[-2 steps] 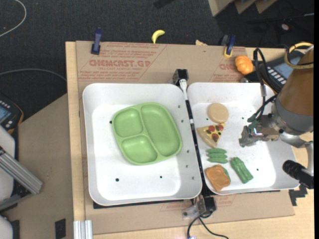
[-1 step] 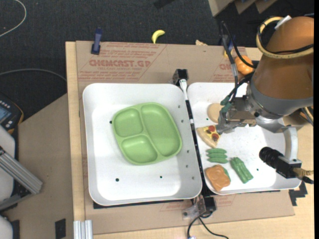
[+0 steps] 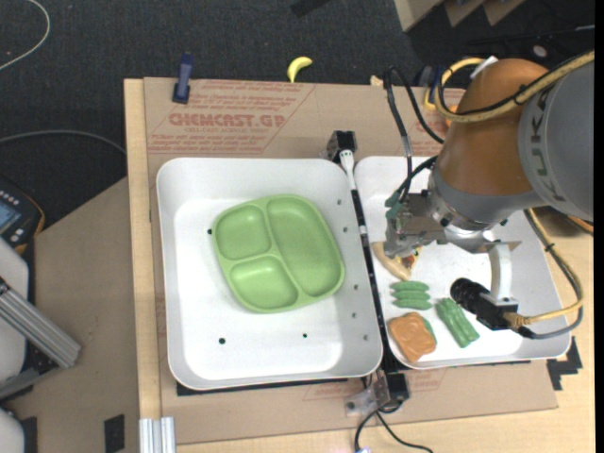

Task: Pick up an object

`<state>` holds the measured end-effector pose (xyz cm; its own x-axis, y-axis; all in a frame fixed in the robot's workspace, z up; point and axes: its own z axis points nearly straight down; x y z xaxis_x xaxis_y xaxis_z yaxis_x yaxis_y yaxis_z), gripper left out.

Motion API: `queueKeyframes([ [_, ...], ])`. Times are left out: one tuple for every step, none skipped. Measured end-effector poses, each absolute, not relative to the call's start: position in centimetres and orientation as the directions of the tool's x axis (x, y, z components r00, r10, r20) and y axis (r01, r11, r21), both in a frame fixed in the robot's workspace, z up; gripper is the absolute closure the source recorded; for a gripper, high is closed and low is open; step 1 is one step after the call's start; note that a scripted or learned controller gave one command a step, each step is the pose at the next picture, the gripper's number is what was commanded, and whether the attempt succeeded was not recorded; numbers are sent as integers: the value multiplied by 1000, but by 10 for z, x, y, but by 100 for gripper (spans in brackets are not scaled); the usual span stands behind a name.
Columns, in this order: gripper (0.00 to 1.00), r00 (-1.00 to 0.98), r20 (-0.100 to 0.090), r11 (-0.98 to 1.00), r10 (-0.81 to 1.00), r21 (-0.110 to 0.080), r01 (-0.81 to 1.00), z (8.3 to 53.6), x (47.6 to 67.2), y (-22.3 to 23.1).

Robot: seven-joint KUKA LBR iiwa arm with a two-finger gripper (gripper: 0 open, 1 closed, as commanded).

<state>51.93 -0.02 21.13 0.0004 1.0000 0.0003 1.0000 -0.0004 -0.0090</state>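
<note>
My gripper (image 3: 404, 237) hangs low over the left part of the right bin (image 3: 543, 264), with the grey and orange arm above it. A tan, flat piece (image 3: 394, 260) lies right under it. Just in front lie a green pea pod (image 3: 411, 295), a second green pod (image 3: 457, 324) and an orange-brown bread-like piece (image 3: 412, 336). I see nothing lifted between the fingers.
The left bin (image 3: 189, 253) holds a green divided plate (image 3: 276, 251). A black bar with clamps runs between the bins (image 3: 357, 217). On the cardboard behind lie a blue clip (image 3: 182, 78) and a small yellow banana (image 3: 298, 66).
</note>
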Motion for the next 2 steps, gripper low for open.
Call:
queueKeyframes([
  [100, -1, 1, 1, 1000, 17, 1000, 359, 480, -8],
  [100, -7, 3, 7, 1000, 14, 1000, 456, 480, 41],
])
